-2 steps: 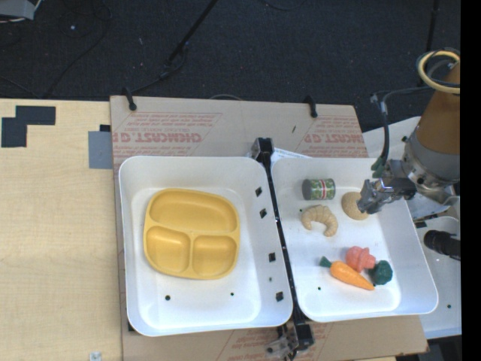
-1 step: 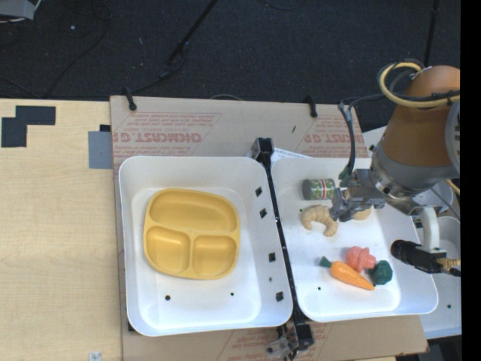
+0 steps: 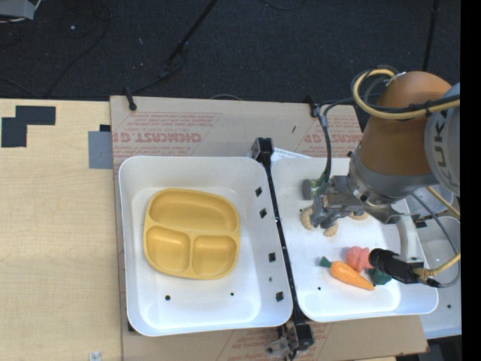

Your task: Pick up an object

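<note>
Gripper [image 3: 325, 210] is low in the right bin [image 3: 323, 301], up-left of the carrot [image 3: 352, 275], right at some tan pieces [image 3: 331, 230]. Can't tell whether it's open or closed. Nothing visibly held, so grasp and lift remain

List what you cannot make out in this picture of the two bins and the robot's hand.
1. Tan pieces, camera view: partly under the hand, so their number and shape are unclear.
2. Pink object, camera view: too small and blurred to identify.
3. Right bin, camera view: its far right part is covered by the arm.
</note>
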Controlling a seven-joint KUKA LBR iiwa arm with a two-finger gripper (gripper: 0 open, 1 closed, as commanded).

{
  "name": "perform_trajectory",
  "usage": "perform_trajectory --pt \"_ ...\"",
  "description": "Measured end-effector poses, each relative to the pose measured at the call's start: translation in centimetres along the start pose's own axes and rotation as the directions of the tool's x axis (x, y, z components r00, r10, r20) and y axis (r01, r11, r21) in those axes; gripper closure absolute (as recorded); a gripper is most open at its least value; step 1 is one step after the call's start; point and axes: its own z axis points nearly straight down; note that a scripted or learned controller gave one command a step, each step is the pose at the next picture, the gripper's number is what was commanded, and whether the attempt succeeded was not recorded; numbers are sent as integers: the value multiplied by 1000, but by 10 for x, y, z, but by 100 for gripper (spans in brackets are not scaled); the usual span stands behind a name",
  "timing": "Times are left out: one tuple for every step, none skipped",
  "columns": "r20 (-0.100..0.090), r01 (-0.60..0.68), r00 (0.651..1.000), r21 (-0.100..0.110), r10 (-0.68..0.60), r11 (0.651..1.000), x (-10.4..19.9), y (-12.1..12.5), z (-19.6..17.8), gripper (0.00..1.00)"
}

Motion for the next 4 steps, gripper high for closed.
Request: perform_trajectory --pt "0 0 1000 1 0 1000 42 -8 4 100" --pt "1 0 1000 1 0 1000 86 -13 15 100" --pt "2 1 1000 -1 -1 1000 141 -19 8 100" --pt "3 -3 1000 0 3 1000 139 -19 9 0"
